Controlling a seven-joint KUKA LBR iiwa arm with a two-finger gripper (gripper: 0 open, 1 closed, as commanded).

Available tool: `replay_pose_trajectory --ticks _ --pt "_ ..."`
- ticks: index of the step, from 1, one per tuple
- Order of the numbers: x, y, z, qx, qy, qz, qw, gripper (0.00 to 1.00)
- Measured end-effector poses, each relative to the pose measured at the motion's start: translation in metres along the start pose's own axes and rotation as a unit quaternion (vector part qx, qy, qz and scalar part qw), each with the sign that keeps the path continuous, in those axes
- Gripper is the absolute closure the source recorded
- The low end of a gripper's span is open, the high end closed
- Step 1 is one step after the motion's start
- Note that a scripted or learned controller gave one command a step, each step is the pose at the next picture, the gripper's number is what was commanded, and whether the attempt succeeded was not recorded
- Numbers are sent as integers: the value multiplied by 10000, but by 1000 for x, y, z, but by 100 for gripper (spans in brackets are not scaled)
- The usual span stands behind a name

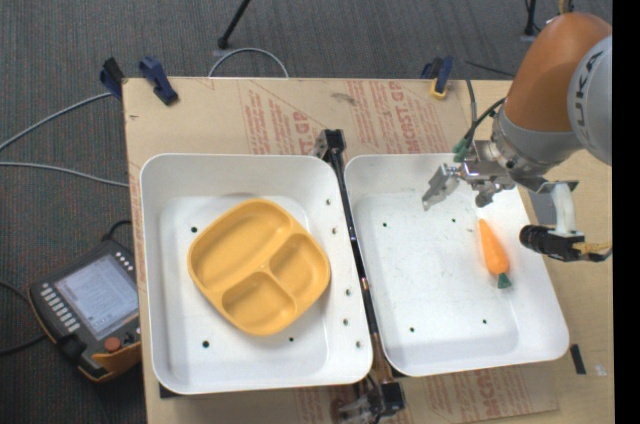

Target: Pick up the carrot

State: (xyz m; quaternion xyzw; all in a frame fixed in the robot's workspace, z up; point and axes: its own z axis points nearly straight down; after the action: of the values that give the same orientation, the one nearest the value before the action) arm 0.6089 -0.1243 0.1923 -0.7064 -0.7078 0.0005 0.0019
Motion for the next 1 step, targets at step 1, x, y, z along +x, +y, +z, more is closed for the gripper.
replay_pose_trajectory --ticks 1 --pt "-76 0 -6 -18 -12 14 10000 0"
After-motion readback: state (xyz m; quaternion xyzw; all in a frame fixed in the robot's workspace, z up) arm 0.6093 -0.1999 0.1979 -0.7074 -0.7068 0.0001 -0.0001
